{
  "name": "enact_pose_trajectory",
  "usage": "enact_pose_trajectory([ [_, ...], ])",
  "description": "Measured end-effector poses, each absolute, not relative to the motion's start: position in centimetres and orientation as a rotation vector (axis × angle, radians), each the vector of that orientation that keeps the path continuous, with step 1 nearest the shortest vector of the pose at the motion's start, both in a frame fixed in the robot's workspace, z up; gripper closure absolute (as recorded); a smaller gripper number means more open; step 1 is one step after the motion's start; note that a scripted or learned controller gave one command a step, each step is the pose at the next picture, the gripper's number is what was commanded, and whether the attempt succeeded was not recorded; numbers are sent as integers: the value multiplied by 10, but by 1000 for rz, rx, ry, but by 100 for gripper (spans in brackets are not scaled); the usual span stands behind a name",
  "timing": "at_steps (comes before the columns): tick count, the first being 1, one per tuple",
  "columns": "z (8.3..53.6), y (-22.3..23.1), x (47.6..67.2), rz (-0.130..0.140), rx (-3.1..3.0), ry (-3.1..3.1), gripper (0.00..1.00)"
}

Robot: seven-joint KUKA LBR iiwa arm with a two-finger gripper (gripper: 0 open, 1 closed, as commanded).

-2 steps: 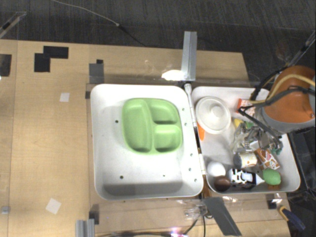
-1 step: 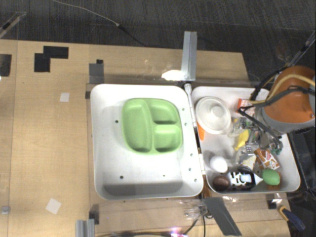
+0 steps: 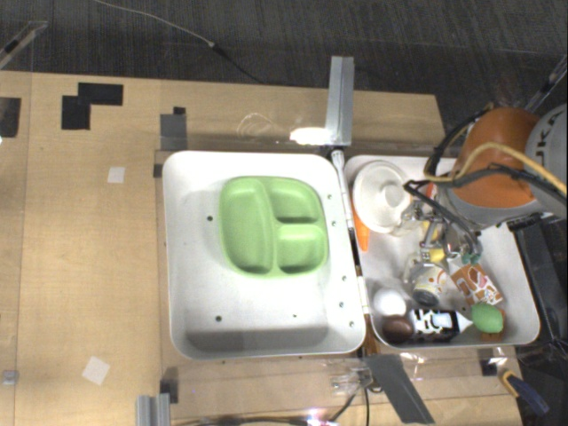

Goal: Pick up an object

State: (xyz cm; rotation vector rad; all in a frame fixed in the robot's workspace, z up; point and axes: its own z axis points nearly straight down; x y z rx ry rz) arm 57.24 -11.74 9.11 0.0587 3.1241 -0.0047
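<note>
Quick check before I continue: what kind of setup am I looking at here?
Likely a lab bin-picking bench: two white bins on a wooden bench, a robot arm over small mixed objects, loose cables on the floor.

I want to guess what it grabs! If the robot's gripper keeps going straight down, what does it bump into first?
Probably the small tan and white object right beneath the gripper in the right bin. Depth is hard to judge from above, so the orange-patterned packet beside it could get touched too.

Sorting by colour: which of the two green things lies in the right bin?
The small green ball, at the right bin's near right corner; the green divided tray sits in the left bin.
</note>
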Motion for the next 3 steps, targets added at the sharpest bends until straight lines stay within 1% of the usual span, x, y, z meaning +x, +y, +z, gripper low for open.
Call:
enact_pose_trajectory([
  [1,91,-167,538,-4,233,3114,0],
  [2,106,-167,544,-9,221,3094,100],
  [3,206,-146,564,-1,344,3105,100],
])
